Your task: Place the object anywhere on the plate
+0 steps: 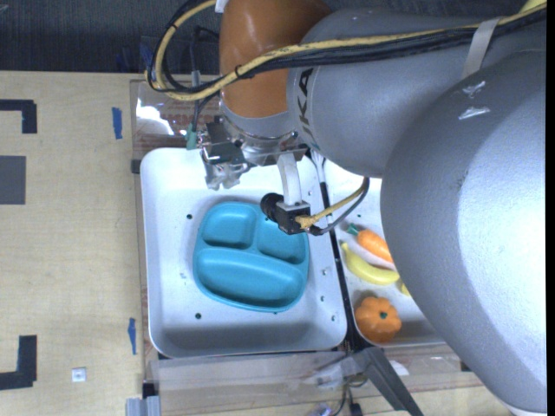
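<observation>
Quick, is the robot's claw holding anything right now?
Gripper: above the blue plate's far edge; open or shut cannot be told.

The white bin on the left (165, 258) sits on a pale wooden bench (65, 258). Just to its right, in the neighbouring bin, lie a carrot (375, 244), a banana (368, 268) and a small orange pumpkin (379, 317). Blue tape marks (116, 123) sit on the bench left of the bin.

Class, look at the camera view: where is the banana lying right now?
The banana lies in the right-hand bin, near its left wall, just below the carrot and above the small pumpkin, to the right of the blue plate.
</observation>
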